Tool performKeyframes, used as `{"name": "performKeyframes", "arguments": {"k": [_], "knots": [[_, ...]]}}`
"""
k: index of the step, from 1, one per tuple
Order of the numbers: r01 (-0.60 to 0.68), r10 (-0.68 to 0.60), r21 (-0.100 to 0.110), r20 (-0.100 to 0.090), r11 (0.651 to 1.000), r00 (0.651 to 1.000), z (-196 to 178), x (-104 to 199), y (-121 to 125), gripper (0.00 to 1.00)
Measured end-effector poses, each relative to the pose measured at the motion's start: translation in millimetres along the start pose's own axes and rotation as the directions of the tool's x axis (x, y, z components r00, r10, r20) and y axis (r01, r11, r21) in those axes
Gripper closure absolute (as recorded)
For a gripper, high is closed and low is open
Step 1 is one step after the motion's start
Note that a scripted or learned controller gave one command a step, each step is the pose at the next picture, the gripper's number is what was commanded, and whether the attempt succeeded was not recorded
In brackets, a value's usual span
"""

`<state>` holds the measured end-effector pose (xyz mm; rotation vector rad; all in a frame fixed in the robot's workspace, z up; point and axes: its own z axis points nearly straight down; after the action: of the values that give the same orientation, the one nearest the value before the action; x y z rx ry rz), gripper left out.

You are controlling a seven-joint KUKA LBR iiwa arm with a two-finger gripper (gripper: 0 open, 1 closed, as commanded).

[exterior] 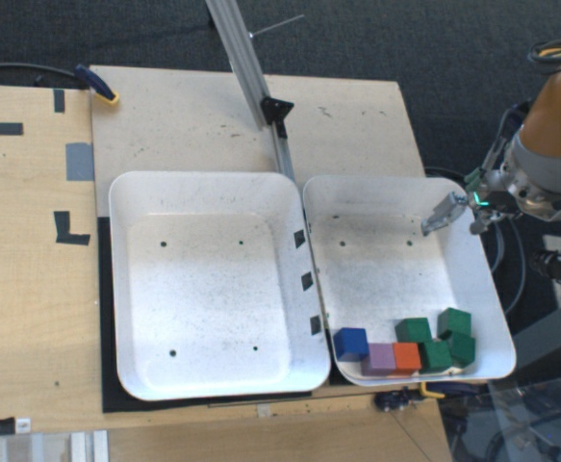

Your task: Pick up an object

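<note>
You see gripper [450, 212] hovering over right bin [376, 258], near its far right edge, nothing between fingers; whether spread or pressed together, you cannot tell. Your blocks crowd bin's near edge toward near right corner: blue block [351, 343], purple block [382, 357], orange block [407, 356], green blocks [441, 340]. Left bin [203, 287] just beside.

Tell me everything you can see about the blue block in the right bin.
The blue block is a small cube of plain, matte look, like painted wood or foam. It rests flat on the floor of the right bin, at the near-left corner, leftmost in a cluster of blocks. The purple block lies right beside it, seemingly touching.
</note>
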<state>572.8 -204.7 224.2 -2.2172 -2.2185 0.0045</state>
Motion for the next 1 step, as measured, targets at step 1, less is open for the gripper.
{"name": "performKeyframes", "arguments": {"k": [1], "knots": [[0.001, -0.001, -0.004, 0.002, 1.000, 1.000, -2.7, 0.0, 1.0, 0.00]]}}
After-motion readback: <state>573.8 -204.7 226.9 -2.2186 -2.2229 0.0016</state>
